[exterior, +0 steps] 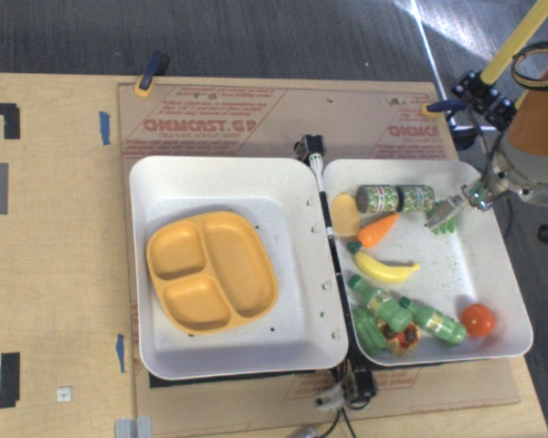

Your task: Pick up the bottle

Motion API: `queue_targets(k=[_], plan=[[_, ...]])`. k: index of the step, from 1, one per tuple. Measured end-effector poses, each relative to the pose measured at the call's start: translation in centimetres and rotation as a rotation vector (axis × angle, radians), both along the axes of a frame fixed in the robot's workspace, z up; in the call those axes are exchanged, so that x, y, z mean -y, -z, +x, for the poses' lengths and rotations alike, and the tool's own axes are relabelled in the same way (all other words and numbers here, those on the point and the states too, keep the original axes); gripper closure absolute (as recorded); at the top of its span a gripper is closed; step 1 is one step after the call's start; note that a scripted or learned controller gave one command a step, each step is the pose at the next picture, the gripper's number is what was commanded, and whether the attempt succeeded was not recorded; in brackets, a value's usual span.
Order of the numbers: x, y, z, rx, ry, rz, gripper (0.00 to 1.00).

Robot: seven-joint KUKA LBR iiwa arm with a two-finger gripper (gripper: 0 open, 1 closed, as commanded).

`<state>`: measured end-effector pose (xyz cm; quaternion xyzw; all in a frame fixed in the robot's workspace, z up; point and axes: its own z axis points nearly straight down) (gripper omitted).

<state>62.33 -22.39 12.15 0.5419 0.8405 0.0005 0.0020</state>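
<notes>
Approach on bottle, nothing gripped yet.
My gripper (446,215) sits low in the right bin (510,272), green-tipped fingers (438,212) apart and empty, just beside the capped end of the bottle (395,198). It lies on its side near the bin's far wall, carrot (378,230) touching underneath, banana (384,267) near, tomato (477,319) well apart. I'm coming from the right because that end looks free. Yellow tray (210,268) in left bin, irrelevant.
</notes>
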Motion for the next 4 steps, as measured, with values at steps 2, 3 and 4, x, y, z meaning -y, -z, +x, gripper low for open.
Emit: queue_targets(k=[2,3,4], plan=[[-1.5,1.7,0.1,0.004,-0.059,-0.001,1.00],[-3.1,2.5,-7.5,0.028,-0.148,-0.012,1.00],[-3.3,3.4,-8.2,0.007,-0.150,-0.004,0.00]])
